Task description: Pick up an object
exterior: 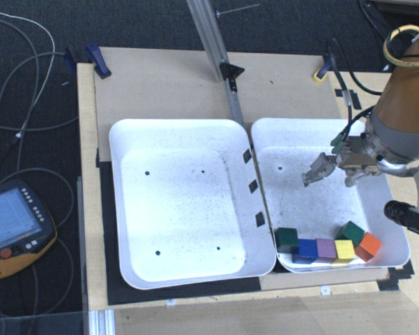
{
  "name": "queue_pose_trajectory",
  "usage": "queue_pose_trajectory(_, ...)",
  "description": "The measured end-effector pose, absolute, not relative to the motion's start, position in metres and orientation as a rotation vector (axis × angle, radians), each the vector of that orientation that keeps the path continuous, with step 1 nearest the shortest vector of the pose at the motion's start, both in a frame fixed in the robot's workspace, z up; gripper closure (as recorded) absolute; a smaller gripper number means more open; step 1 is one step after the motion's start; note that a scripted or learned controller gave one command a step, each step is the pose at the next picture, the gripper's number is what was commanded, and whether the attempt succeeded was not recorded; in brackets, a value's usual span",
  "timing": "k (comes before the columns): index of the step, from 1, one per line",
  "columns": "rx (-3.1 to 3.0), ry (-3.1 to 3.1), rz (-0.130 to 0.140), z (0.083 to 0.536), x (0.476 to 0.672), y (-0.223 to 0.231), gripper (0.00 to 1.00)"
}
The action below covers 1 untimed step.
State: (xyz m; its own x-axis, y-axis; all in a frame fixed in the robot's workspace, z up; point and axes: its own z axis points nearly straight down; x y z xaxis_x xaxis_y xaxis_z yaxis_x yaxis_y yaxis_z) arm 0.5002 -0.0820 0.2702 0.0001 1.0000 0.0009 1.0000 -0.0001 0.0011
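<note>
Several small blocks lie in a row along the near edge of the right bin [293,135]: a dark green block [287,239], a blue block [307,249], a purple block [325,248], a yellow block [344,249], another green block [353,232] and an orange block [368,246]. My gripper [332,173] hangs over the middle of the right bin, well above and behind the blocks. Its two fingers are spread apart with nothing between them.
The left bin [181,201] sits beside the right one, joined by black clips [253,185]. A metal pole [209,33] slants up from the bench's back. A teach pendant [14,222] and cables lie on the floor at left.
</note>
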Motion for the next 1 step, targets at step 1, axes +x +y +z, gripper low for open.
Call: queue_pose_trajectory(1, 2.220, 2.235, -0.006, 0.1950, 0.5274, -0.0233, 0.00)
